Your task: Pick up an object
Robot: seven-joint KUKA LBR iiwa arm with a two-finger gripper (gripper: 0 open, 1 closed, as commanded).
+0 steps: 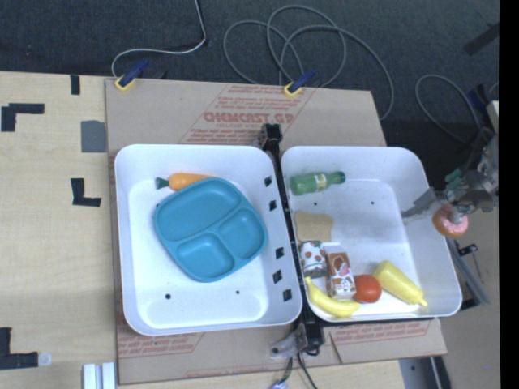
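Objects sit packed in the right bin (422,173), mostly along its near edge: a banana (328,302) curling at the front wall, a red tomato (367,289) touching it, a yellow pepper-like piece (399,284) just beside the tomato. Two small printed cartons (327,268) stand side by side just above the banana; their labels are too small to read. A tan bread slice (314,226) lies above them, and a green bottle (315,183) lies on its side near the far wall, by the divider.

Over in the left bin (130,217), a blue divided plate (211,228) covers most of an orange carrot (188,181); only the carrot's upper length and dark tip peek out past the plate's far rim.

Now the arm: it's at the right edge, largely cut off, grey and blurred. The claw (451,214) hangs over the right bin's outer rim, well apart from the food. A pinkish round blob shows at its end, too smeared to name, and whether the claw is clenched or released I cannot tell.

The table (49,241) beneath carries brown cardboard (243,116) under both bins, with loose cables (292,43) looped beyond.
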